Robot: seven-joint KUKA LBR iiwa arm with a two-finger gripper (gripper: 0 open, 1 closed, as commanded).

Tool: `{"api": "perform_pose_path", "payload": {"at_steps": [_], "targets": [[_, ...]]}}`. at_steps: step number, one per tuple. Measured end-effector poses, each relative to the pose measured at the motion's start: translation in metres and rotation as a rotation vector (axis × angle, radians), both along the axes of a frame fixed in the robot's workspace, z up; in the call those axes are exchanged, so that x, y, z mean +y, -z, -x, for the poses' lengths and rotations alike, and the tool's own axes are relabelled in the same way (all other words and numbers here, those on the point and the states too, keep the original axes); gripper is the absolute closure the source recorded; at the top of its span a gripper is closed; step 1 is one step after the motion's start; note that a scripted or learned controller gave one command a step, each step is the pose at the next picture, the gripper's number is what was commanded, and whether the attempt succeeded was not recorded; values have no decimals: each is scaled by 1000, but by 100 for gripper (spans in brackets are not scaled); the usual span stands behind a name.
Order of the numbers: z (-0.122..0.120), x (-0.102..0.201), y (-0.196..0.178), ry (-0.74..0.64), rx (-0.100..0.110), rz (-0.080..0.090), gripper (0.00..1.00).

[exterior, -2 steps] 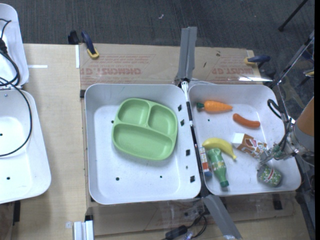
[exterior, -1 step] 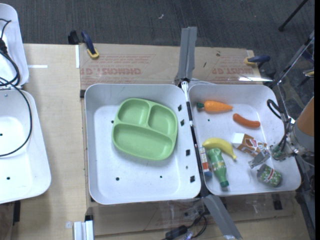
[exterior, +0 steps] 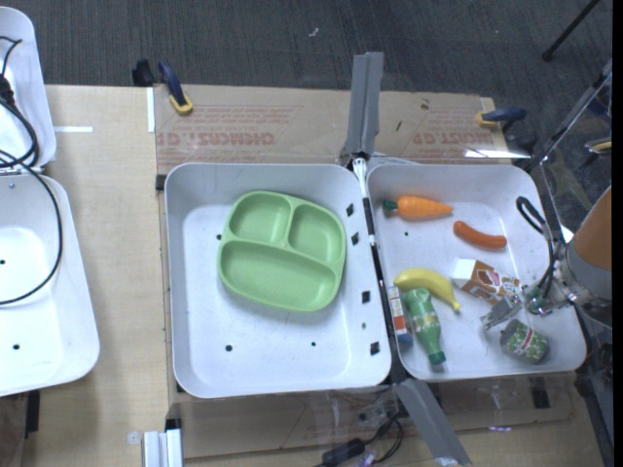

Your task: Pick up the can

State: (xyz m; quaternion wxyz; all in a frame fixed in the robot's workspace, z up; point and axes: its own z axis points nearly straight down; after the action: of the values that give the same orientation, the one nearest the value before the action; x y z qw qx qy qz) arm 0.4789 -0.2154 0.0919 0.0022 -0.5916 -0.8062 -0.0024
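While the can (exterior: 525, 341) lies on its side in the right bin's (exterior: 458, 178) near right corner, we find the tool (exterior: 516, 305) just above it, grip state indiscernible, and judge lifting not yet done.

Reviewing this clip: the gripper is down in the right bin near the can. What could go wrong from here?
1. The can lies on its side near the right bin's front corner, so it may roll away or jam against the wall.
2. The gripper sits between the can and a small carton; closing here could catch the carton instead.
3. Its fingers are hard to make out, so alignment is uncertain.
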Motion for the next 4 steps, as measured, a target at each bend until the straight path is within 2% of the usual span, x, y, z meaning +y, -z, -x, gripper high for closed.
{"api": "perform_pose_path", "payload": {"at_steps": [4], "targets": [[0, 0, 0, 0, 0, 0, 0]]}}
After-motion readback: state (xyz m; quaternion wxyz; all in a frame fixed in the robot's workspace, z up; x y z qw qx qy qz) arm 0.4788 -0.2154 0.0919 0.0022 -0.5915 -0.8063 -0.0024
